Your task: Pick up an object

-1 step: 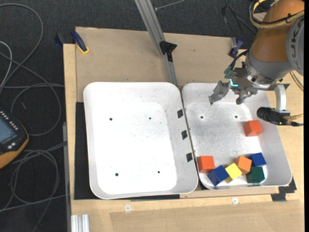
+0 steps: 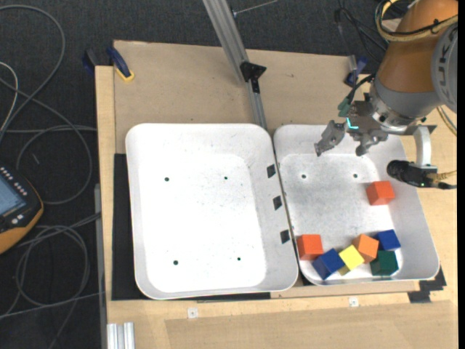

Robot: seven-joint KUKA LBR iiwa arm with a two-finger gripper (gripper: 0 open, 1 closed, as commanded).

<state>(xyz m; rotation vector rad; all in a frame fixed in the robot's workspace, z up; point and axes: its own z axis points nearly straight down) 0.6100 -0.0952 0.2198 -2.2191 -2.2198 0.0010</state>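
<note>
My gripper (image 2: pixel 341 145) hangs over the far end of the right bin (image 2: pixel 414 217), its two fingers spread apart with nothing between them. An orange block (image 2: pixel 380 193) lies alone to the near right of it. Along the bin's near edge sits a cluster of blocks: an orange one (image 2: pixel 311 245), a blue one (image 2: pixel 328 262), a yellow one (image 2: pixel 352 257), another orange one (image 2: pixel 368 246), a second blue one (image 2: pixel 388 239) and a dark green one (image 2: pixel 384 265).
The left bin (image 2: pixel 145 195) stands beside the right one, with black clips (image 2: pixel 277 202) along their shared wall. A slanted metal pole (image 2: pixel 232 42) rises behind the bins. A black cable connector (image 2: pixel 410 171) hangs off the wrist over the right rim.
</note>
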